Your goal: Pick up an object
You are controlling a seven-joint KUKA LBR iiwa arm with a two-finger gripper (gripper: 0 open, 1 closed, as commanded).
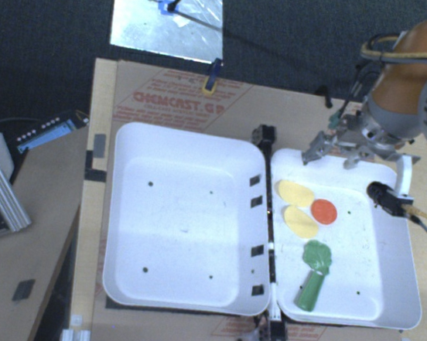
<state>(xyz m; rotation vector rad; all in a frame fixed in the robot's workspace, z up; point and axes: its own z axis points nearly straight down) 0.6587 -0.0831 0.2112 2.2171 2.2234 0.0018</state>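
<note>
**Gripper high at the back, nothing in it**

From where I stand the gripper (331, 152) hangs over the far rim of the right bin (394, 307), at about twelve o'clock of that bin. Its two fingers are spread apart with only air between them, so it grasps nothing.

The pickable things all lie in the right bin, bunched toward its left half. Two yellow pieces (295, 192) sit at roughly ten o'clock from the bin's centre, one just below the other and close enough that they may touch. A red disc (323, 211) lies just beside them, to their three o'clock. A green tool (313, 274) stretches down toward six o'clock, its round head near the lower yellow piece. The left bin (184, 216) holds no objects that I can make out.

What could spoil the try, in my judgement: the yellow pieces and the disc look flat (little for fingers to catch), so a descent might close on nothing or merely skate them aside. They are also crowded; a finger landing between neighbours could shove one away. A drop straight down from here would meet the rim, not an object.
</note>
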